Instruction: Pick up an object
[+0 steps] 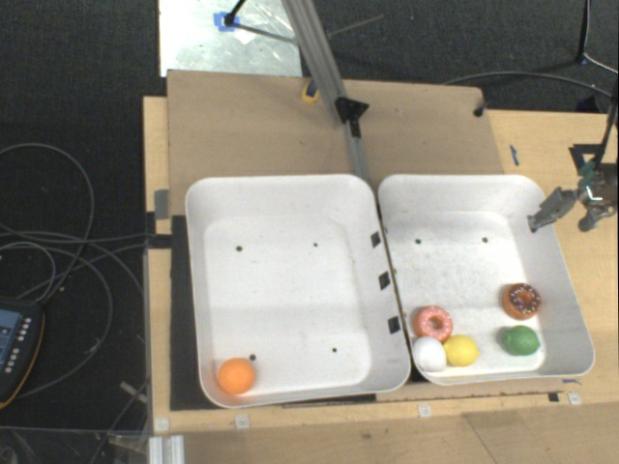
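The right bin holds several small items along its near edge: a pink frosted donut, a white ball, a yellow lemon, a green lime and a chocolate donut. An orange ball lies alone in the near left corner of the left bin. My gripper hovers over the right bin's far right rim, well above and behind the chocolate donut. Its two grey fingers are spread apart and open, with nothing between them.
A grey slanted pole comes down from the top to the far junction of the bins. Black clips line the seam between the bins. Cables and a control pendant lie on the floor to the left.
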Motion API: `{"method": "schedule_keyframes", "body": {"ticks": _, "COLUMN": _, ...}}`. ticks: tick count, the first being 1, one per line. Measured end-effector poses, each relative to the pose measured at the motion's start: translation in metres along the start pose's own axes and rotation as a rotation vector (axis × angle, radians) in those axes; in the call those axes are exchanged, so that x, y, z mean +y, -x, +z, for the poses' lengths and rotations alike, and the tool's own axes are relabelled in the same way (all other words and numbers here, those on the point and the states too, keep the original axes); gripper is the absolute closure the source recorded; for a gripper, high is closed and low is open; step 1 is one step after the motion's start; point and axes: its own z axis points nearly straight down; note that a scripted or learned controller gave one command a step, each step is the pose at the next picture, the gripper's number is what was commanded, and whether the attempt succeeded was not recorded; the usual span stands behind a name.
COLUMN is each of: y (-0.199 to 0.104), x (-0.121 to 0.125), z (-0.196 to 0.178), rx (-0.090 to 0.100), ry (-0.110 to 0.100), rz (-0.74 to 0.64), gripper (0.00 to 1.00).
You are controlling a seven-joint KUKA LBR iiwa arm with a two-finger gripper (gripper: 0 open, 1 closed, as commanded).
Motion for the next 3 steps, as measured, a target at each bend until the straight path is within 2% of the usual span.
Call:
{"method": "schedule_keyframes", "body": {"ticks": 1, "y": 0.0, "x": 0.001, "z": -0.002, "rx": -0.001, "ry": 0.004, "rz": -0.001, "gripper": 0.0}}
{"method": "schedule_keyframes", "body": {"ticks": 2, "y": -0.002, "x": 0.008, "z": 0.058, "rx": 0.0, "ry": -0.001, "rz": 0.002, "gripper": 0.0}}
{"method": "schedule_keyframes", "body": {"ticks": 3, "y": 0.004, "x": 0.01, "z": 0.102, "rx": 0.0, "ry": 0.0, "rz": 0.004, "gripper": 0.0}}
